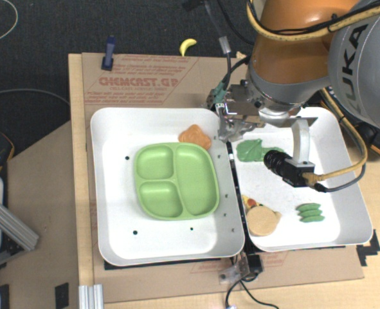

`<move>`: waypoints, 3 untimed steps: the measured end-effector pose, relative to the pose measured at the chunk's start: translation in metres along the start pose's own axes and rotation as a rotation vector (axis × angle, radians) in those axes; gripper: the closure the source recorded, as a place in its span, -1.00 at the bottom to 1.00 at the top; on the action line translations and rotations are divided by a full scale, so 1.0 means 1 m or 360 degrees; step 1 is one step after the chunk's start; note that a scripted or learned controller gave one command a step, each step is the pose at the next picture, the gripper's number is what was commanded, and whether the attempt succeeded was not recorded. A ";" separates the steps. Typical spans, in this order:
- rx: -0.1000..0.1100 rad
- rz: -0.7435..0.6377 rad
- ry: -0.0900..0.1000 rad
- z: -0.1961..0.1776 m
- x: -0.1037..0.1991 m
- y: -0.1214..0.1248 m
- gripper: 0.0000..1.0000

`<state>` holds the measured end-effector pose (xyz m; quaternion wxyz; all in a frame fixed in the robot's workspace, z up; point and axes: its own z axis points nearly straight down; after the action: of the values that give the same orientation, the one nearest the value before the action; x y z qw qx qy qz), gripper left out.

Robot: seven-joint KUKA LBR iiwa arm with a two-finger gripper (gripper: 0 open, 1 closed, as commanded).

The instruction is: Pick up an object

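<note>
My gripper [231,129] hangs low over the divider between the two bins, near their far end. Just to its left an orange lumpy piece [194,136] lies in the left bin [109,192], touching the far right corner of a green three-compartment plate [175,179]. Just to its right a green leafy piece [249,150] lies in the right bin [350,217], partly under the wrist. Nearer the front of that bin lie a tan round flat piece [263,221], a small red and yellow bit [249,202] and a green pea pod [310,212].
The arm's grey and orange body [299,37] covers the far part of the right bin. The bins rest on a cardboard sheet [144,79]. A blue clip [108,53] and a yellow banana-like piece [188,45] sit beyond the bins.
</note>
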<state>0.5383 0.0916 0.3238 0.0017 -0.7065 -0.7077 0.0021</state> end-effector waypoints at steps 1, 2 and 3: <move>-0.0044 0.0001 0.0008 -0.190 -0.007 -0.025 1.00; -0.0003 0.0007 0.0001 -0.166 -0.038 -0.062 1.00; 0.0000 0.0006 0.0000 -0.134 -0.045 -0.060 1.00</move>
<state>0.4791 0.0470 0.4578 0.0016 -0.7080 -0.7062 0.0021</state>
